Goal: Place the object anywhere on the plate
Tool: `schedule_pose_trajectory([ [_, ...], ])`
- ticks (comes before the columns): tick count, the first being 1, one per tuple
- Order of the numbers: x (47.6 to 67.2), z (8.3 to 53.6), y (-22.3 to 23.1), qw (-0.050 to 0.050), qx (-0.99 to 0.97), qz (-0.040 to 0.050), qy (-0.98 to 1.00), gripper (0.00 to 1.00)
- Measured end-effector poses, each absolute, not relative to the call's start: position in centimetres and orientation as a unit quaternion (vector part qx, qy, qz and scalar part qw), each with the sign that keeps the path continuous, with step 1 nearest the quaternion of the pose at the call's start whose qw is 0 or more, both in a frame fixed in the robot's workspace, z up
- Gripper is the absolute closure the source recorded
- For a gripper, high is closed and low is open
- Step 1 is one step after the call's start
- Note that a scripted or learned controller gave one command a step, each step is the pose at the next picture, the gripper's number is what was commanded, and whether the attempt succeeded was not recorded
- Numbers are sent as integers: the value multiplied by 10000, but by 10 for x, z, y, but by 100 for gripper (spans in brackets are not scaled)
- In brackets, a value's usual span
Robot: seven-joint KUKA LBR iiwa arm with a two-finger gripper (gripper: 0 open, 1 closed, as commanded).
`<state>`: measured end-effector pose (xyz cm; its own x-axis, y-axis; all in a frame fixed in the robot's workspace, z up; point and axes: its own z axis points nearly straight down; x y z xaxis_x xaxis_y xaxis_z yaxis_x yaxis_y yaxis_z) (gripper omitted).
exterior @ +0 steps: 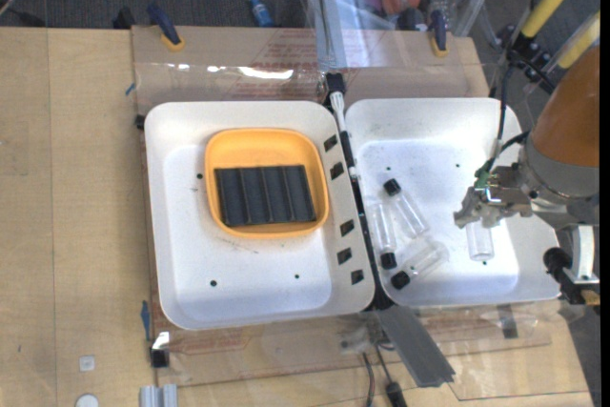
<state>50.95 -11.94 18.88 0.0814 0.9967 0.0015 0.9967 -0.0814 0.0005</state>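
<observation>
Hovering over the right bin [496,124], gripper [482,222] | fingers' spread: cannot tell | clear vials [405,234] lie left of fingers | plate [265,148] far left, bearing black block [264,195]

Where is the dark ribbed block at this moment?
In the camera view, the dark ribbed block lies flat on the orange plate inside the left bin, far from the gripper over the right bin.

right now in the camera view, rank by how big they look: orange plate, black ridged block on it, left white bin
1. left white bin
2. orange plate
3. black ridged block

Each one lies within the one before it, so the order is clear.
</observation>
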Motion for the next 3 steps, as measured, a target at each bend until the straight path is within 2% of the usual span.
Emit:
schedule_pose_trajectory([
  [1, 509, 189, -120, 3, -7354, -7, -6776, 0],
  [3, 570, 193, -202, -32, -5138, -5, -8579, 0],
])
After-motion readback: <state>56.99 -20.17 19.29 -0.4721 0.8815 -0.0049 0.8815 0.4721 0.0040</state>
